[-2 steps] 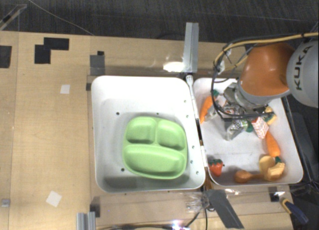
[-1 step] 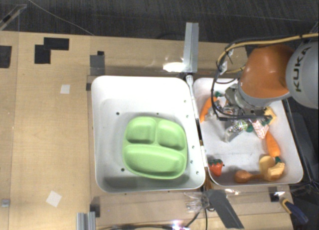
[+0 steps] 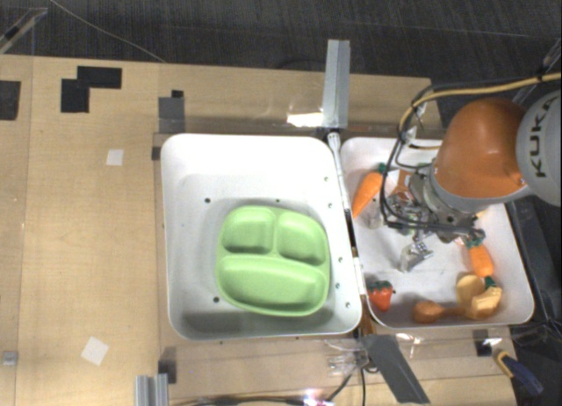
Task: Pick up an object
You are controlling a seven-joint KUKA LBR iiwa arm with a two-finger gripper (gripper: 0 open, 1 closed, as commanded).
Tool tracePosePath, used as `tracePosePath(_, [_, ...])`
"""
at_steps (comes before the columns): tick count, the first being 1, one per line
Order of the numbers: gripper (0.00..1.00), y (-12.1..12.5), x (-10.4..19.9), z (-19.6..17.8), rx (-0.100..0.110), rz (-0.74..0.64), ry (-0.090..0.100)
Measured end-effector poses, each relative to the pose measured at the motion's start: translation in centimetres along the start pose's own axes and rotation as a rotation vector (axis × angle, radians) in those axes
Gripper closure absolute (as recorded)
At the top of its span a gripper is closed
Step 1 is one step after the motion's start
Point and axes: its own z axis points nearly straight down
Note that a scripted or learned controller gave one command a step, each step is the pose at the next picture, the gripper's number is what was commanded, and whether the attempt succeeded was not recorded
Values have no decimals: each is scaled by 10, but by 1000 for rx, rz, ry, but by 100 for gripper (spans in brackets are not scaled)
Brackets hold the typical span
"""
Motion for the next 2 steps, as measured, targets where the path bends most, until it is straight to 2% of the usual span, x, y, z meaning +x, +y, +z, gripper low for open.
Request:
tracePosePath(1, [100,0,-6,-14,7,-7,-17])
tracePosePath(2, [100,-40,-27,-84,-4,-462,4])
